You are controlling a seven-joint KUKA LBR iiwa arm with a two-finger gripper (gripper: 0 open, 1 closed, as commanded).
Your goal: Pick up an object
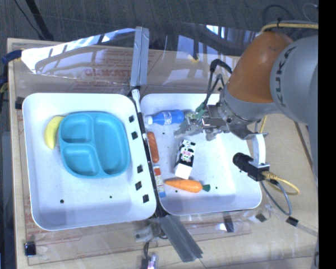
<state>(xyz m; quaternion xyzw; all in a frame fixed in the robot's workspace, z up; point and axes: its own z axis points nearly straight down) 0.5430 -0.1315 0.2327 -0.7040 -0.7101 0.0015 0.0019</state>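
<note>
In the right bin (243, 192) lie a small clear bottle with a blue label (166, 117), a reddish sausage (153, 146), an orange carrot (184, 185) and a black-and-white box (185, 153). My gripper (203, 125) hangs over the upper middle of this bin, just right of the bottle and just above the black-and-white box. Nothing is visibly held in it. The grey arm with its orange band (263, 66) comes in from the right and hides the bin's upper right part.
The left bin (72, 206) holds a blue divided tray (95, 143) with a yellow banana (51, 131) at its left side. A ridge with black clips (139, 156) separates the bins. A black cable plug (247, 166) hangs over the right bin's right side.
</note>
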